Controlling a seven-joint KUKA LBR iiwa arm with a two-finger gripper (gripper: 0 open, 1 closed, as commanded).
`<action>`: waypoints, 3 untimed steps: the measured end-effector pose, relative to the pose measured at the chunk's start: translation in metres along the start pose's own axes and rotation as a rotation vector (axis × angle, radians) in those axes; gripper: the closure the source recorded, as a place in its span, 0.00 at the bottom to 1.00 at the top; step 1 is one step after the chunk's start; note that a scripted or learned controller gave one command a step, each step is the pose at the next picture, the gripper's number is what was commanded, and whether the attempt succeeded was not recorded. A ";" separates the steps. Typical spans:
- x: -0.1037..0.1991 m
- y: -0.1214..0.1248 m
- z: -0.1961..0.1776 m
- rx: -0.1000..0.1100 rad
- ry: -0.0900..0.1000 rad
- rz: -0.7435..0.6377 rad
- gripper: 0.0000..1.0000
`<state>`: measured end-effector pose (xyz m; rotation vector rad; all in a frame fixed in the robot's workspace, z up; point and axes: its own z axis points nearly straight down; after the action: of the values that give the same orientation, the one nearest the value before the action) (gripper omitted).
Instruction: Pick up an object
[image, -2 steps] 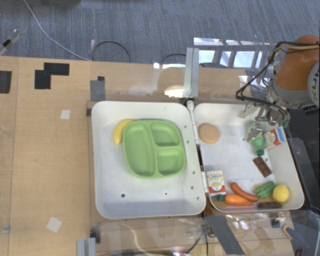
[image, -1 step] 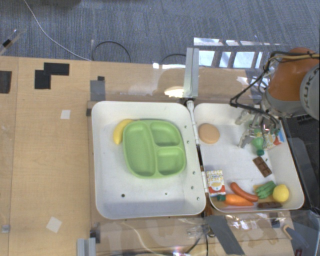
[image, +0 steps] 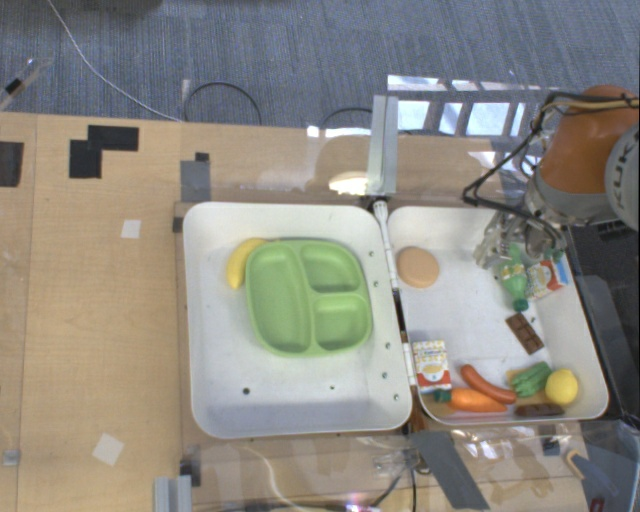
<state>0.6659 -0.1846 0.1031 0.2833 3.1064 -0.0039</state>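
Nearest the camera, along the front wall of the right bin (image: 590, 345), lies a tight cluster: a small carton (image: 430, 362), an orange carrot (image: 478, 402), a red sausage (image: 487, 384), a green vegetable (image: 529, 378), a yellow lemon (image: 562, 386) and a dark bar (image: 538, 409). They touch or nearly touch, so a descent here would likely nudge a neighbour or close on two things at once.

Further back a brown chocolate bar (image: 524, 333) lies alone and flat; I judge it hard to get under.

Beyond it, the gripper (image: 515, 250) hovers low over the far right part of the bin, above a green item (image: 519, 291) and a colourful packet (image: 550, 272). Whether the fingers are spread or closed I cannot tell, nor whether anything is held. The risk is a glancing close that pushes the packet against the bin wall.

A tan bun (image: 418, 267) sits well clear, the easiest target.

In the left bin (image: 205, 330), a green divided tray (image: 307, 297) partly covers a banana (image: 238, 260); the divider stands between.
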 end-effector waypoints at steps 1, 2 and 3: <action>0.093 -0.043 -0.068 0.003 0.006 -0.047 1.00; 0.095 -0.039 -0.065 -0.001 0.012 -0.052 0.00; 0.066 -0.027 0.011 0.000 0.005 -0.026 0.00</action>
<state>0.5959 -0.1990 0.0903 0.2435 3.1145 -0.0038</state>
